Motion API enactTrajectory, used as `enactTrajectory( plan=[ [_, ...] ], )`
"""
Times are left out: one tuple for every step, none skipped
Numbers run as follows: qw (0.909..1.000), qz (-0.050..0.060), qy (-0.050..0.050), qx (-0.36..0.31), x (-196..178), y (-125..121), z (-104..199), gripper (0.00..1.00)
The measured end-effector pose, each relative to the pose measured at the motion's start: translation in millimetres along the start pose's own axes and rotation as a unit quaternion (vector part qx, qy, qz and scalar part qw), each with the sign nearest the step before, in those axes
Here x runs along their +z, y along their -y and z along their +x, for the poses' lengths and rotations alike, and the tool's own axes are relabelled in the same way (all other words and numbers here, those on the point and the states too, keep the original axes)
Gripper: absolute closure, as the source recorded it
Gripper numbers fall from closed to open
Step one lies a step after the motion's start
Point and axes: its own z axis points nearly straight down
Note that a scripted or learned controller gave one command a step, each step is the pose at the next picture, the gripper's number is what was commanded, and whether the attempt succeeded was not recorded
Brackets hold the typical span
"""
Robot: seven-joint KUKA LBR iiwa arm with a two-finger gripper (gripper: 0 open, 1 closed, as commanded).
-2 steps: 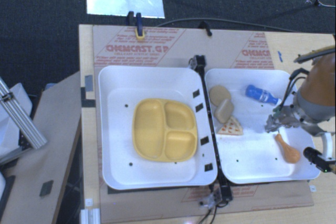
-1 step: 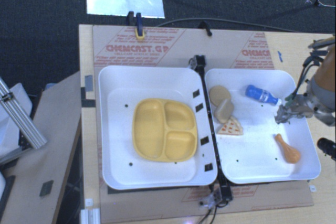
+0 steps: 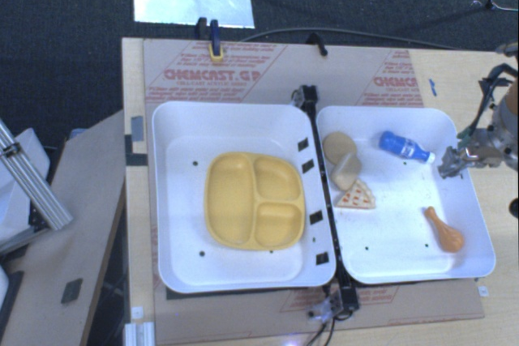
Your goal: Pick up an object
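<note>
While scanning back from the near edge of the worktop, found the orange toy drumstick lying flat on the floor of the right bin, near its front right corner and touching nothing else. Noted the yellow divided plate resting in the middle of the left bin. Found, slightly farther back, the toy pizza wedge by the right bin's left side, just beside a tan rounded piece too indistinct to name.

Placed the gripper at the right bin's right rim, farther back than the drumstick and apart from it, near the white cap end of the blue bottle. Found that bottle lying on its side toward the bin's far right. Could not tell open from closed at the gripper; saw no object in it.

Judged the pick as barely begun: every candidate at rest in a bin, none lifted. Judged the final approach, the closing on one object and the lift as all left to do. Reckoned the bottle and the drumstick the likeliest candidates, being nearest the gripper.
</note>
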Motion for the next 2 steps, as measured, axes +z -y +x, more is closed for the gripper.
enactTrajectory(
  plan=[
    [1.0,0.002,-0.001,0.0,4,-1,0,1.0],
    [1.0,0.002,-0.002,-0.002,11,-22,53,1.0]
  ],
)
